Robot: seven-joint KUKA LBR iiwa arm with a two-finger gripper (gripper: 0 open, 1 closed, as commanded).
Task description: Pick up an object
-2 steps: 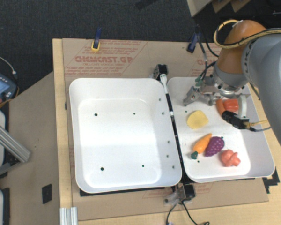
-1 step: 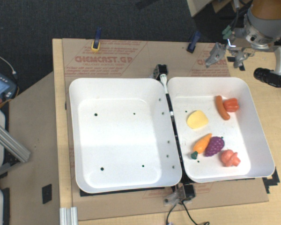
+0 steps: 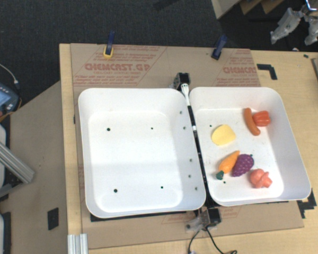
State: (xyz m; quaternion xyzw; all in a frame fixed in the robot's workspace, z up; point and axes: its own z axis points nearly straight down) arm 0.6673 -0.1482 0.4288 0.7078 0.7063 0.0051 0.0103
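Objects: right bin (image 3: 286, 142) holds yellow piece (image 3: 223, 135), sausage (image 3: 250, 121), red piece (image 3: 262, 118), carrot (image 3: 228, 163), grapes (image 3: 243, 164), pink piece (image 3: 260, 178).
Best pick: yellow piece, apart from the rest.
Handling: likely light, stiff plastic, slippery; take it across the narrow sides.
Pincer: state can't be told.

The brown cardboard-topped desk (image 3: 148, 62) runs off the bottom edge, and its right end is cut by the frame too. At far left a blue-screened device (image 3: 1, 97) is sliced by the edge, with a grey metal rail (image 3: 8, 155) beneath it also clipped. In the right white plastic bin (image 3: 286, 136), the small dark green bit (image 3: 220, 176) at the orange carrot's (image 3: 229, 162) tip is too tiny to identify. Top right, a pale jumbled object (image 3: 297, 23) is blurred and cropped.
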